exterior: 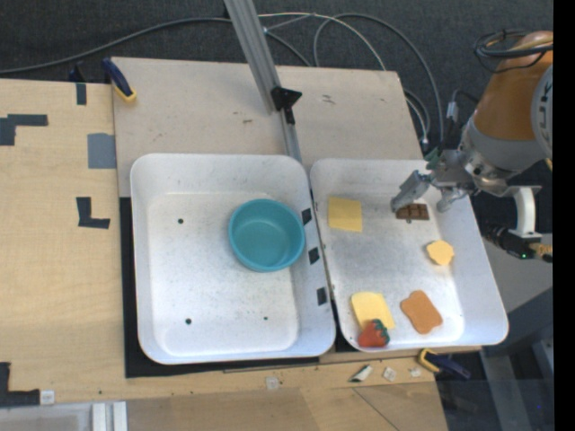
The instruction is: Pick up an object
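I had the pincer (pixel 422 196) low over the right bin (pixel 481 277), near that bin's far edge and toward its right side, with the small brown block (pixel 412 212) lying just beneath and in front of it. The 2 fingers read as spread, 1 pale finger (pixel 410 189) angling down on the block's left and the other sitting to its right. I could not see the block pinched between them, so I counted nothing as held.

To do this step well, I judged I should centre the fingertips across the block's short sides, lower until they nearly met the bin floor, and only then close. The block looked flat and low, so a shallow descent would likely let the fingers slide over the top.

The block had room around it: the yellow square (pixel 345 215) lay well apart toward the bin's left edge, and the small yellow lump (pixel 440 253) sat nearer the right wall. The yellow slab (pixel 370 308), the red strawberry (pixel 374 334) touching it, and the orange piece (pixel 420 312) clustered along the near edge. The left bin (pixel 171 268) carried a teal bowl (pixel 266 233).

I would lift straight up and slowly, watching for the block to tip out.
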